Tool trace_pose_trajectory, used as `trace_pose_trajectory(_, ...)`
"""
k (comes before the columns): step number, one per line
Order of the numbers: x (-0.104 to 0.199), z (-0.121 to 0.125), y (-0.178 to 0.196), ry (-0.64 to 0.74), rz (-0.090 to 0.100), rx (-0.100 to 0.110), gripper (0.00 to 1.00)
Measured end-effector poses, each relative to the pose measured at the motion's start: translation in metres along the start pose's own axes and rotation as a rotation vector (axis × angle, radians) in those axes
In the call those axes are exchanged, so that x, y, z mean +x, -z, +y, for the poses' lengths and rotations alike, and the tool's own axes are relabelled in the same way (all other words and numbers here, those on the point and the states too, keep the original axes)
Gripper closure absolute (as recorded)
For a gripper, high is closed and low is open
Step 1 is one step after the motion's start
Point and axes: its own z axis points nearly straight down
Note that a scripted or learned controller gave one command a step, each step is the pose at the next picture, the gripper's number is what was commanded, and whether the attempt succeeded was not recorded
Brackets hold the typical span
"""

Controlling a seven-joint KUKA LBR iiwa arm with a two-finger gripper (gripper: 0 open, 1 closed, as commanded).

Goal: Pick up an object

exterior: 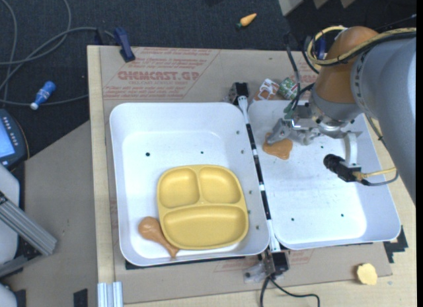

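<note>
The arm (pixel 370 68) reaches in from the right and bends down over the far left part of the right bin (pixel 330 226). Its claw (pixel 285 135) sits low over an orange-brown piece (pixel 278 148) lying on the bin floor close to the divider between the bins. The piece shows just below the claw's tips; whether the claw is spread, pressed together or pinching the piece cannot be told at this angle.

The left bin (pixel 132 134) holds a yellow tray (pixel 201 206) with three compartments, lying flat toward the near side. A tan drumstick (pixel 156 232) lies at the tray's near left corner, partly tucked under its edge.

On the bench (pixel 165 74) beyond the right bin lies a crumpled wrapper (pixel 277 88). A yellow chunk (pixel 366 273) rests on the bench near the right bin's near corner.
</note>
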Motion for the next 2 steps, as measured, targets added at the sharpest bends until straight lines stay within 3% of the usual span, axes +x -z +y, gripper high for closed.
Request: trace_pose_trajectory(2,0.0078,-0.0051,0.0,0.0,0.001,0.001,0.0)
